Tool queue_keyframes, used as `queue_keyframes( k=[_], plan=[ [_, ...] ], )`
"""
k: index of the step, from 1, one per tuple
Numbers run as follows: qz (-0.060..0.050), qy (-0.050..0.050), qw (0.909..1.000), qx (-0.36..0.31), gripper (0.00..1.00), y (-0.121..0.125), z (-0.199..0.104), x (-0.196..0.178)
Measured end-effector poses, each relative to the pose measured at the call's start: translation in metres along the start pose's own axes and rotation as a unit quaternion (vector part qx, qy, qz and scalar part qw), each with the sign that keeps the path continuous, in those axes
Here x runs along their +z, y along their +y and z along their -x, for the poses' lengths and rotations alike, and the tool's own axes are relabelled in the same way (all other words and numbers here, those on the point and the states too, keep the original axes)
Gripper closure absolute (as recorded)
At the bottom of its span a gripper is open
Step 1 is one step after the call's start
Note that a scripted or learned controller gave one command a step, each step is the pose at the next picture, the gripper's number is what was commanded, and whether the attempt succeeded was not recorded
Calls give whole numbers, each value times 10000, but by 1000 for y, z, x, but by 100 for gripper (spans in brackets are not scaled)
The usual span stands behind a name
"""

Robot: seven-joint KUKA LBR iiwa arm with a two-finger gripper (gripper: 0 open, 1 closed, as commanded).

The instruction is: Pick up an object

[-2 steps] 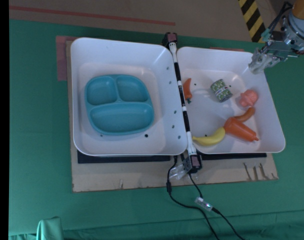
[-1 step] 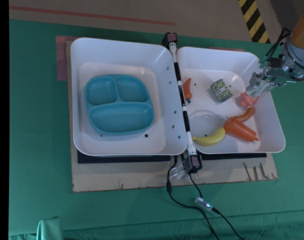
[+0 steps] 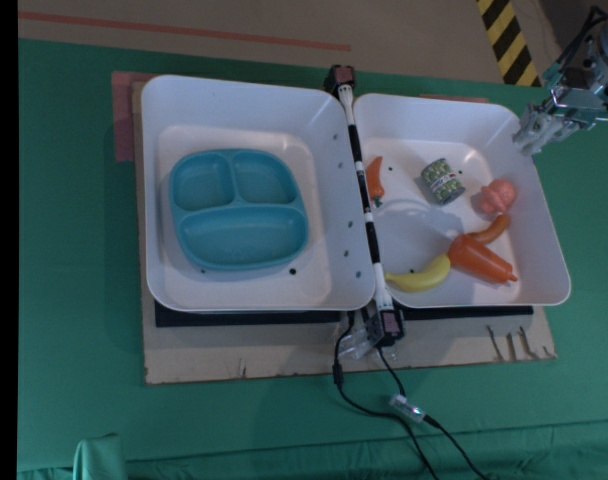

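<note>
Camera view: your two-finger gripper (image 3: 537,133) hangs at upper right, fingers slightly parted, holding nothing, poised over the right white bin (image 3: 544,230) where the orange plastic carrot (image 3: 481,259) lies.

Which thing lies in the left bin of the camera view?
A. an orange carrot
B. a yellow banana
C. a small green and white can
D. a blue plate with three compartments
D: the blue plate with three compartments lies alone in the left bin, while the banana, the small can and the carrot lie in the right bin.
</note>
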State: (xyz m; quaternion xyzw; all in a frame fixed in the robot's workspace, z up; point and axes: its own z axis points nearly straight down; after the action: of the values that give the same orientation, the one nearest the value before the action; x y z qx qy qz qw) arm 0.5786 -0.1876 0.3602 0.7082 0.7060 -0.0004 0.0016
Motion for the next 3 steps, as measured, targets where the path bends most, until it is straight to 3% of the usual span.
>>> queue_keyframes(
  k=[2,3],
  plan=[
    [0,-7,10000,0,100,102,0,-10],
    [-11,-1,10000,6,100,27,0,18]
  ],
)
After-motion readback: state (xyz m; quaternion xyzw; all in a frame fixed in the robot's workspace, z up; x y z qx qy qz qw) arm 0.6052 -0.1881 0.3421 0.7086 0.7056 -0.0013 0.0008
